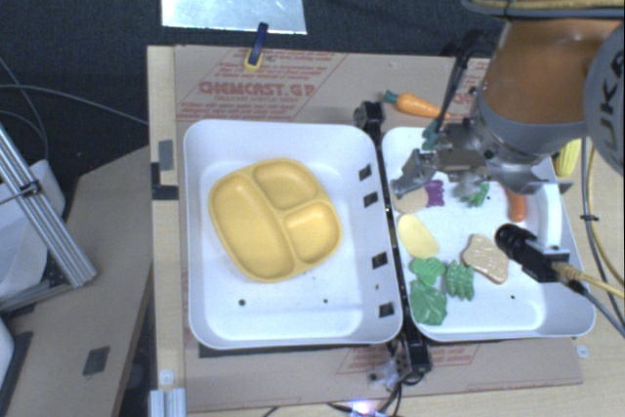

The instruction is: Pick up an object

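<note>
Left bin (205, 308) holds just a yellow divided plate (274, 218), sitting square in the middle. Right bin (557, 312) is the busy one: a pale yellow slice (418, 234), green leafy pieces (436, 286), a toast-shaped piece (484, 258), something purple (435, 192) and an orange-red bit (518, 206). The gripper (415, 173) hangs low over that bin's upper left corner, near the purple thing (whether it's clenched or loose, I can't tell). A toy carrot (418, 104) lies outside on the brown board (264, 88), dark carpet beyond.
</note>
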Action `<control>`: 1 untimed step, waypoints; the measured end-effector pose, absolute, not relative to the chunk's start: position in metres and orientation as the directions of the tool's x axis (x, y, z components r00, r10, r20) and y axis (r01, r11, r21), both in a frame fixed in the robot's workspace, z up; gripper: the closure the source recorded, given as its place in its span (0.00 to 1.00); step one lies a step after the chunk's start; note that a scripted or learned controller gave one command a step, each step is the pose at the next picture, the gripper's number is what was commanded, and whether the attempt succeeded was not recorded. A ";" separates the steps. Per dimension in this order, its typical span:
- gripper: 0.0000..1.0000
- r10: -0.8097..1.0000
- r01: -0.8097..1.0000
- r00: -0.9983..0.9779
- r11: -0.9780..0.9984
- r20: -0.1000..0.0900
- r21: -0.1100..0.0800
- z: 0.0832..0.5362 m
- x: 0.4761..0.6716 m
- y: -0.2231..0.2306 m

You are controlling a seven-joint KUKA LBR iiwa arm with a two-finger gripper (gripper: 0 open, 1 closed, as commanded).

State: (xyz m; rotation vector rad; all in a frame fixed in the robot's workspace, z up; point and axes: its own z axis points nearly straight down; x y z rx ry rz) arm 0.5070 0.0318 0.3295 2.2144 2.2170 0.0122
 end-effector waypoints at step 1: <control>0.00 1.000 1.000 0.003 -0.003 -0.001 -0.009 0.222 0.484 0.000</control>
